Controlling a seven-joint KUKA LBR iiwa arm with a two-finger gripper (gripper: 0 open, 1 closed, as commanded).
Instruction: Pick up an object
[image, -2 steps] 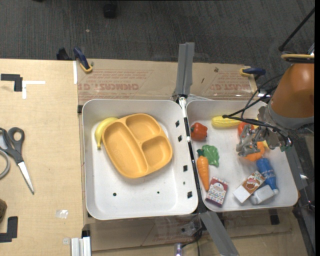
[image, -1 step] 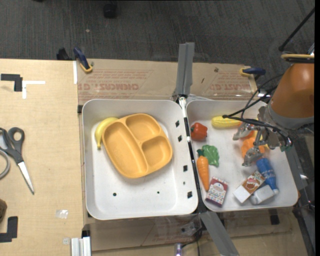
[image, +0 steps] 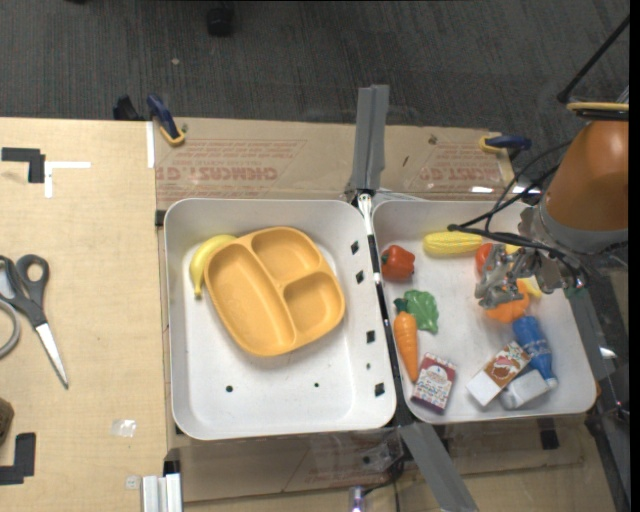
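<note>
gripper (image: 497, 283) in right bin (image: 455, 405), right of corn (image: 452, 242) | over orange toy (image: 508, 306) | we cannot tell its grip state

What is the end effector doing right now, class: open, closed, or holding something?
End effector: low in the right bin over an orange toy; open or closed cannot be told.

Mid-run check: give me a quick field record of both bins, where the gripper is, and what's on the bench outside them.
left bin: orange divided plate, banana tucked against its left rim
right bin: corn cob, red pepper, green vegetable, carrot, small carton, blue bottle, boxed item
gripper: low over the right bin's right half, above an orange item
grasp: cannot tell
bench, left side: scissors
</note>
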